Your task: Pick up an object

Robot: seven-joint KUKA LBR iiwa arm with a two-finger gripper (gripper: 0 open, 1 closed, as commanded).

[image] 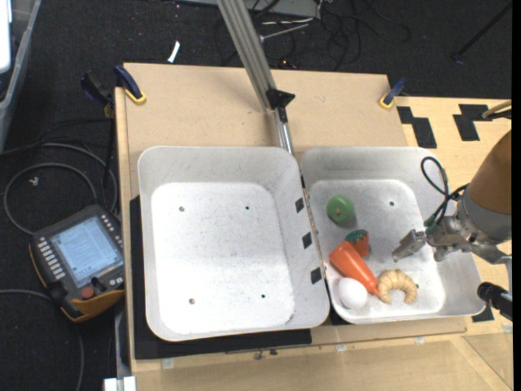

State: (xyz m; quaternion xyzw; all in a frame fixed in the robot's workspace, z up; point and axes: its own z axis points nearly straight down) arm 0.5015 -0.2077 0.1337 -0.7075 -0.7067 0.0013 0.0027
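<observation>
The right bin (370,173) holds a green apple (341,209), an orange carrot with a green top (355,261), a white egg (352,292) and a tan croissant (397,284). My gripper (409,245) hangs over the bin's right side, above and just right of the croissant, with the arm coming in from the right. Nothing shows between its fingers.
The left bin (218,239) lies beside the right one. A metal pole (248,43) slants down to the bins' shared back edge. A teach pendant (80,255) lies off the bench to the left. Clamps (130,84) grip the bench's back corners.
</observation>
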